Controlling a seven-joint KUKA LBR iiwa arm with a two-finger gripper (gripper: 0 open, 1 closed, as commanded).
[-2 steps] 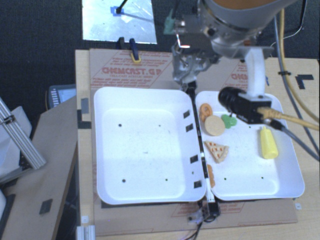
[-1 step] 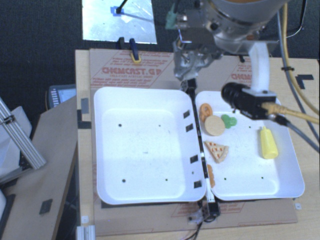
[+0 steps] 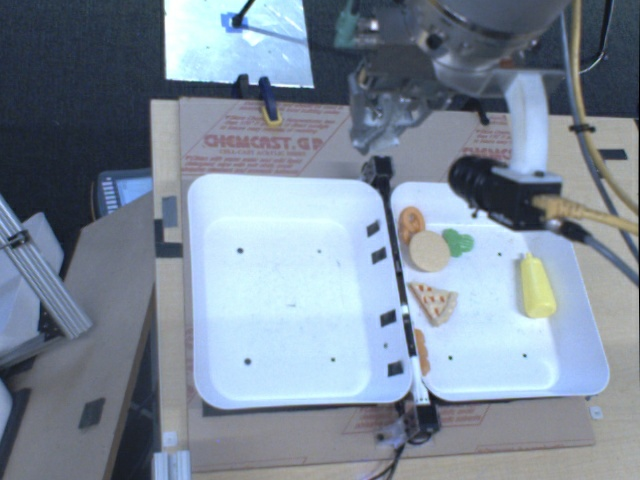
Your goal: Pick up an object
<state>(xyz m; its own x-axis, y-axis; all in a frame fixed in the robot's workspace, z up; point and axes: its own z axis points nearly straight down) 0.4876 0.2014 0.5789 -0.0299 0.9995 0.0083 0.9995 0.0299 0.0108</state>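
Objects for picking all lie in the right bin [image 3: 560,368], at centre-right of the frame. A yellow bottle-shaped piece [image 3: 537,286] lies lengthwise toward that bin's right side. Near the bin's left wall sits a tan round disc [image 3: 430,252], touching a small green piece [image 3: 460,242] on its right and an orange curled piece [image 3: 411,221] at its upper left. Just below the disc lies a pizza-slice wedge [image 3: 434,302], and lower still a small orange piece [image 3: 421,351] rests against the divider between the bins. The left bin [image 3: 290,293] fills the middle of the frame. The gripper [image 3: 378,133] hangs at upper centre, above the far edge of the bins near their divider, away from all the pieces. Whether its jaws are open or closed cannot be told; nothing shows between them.
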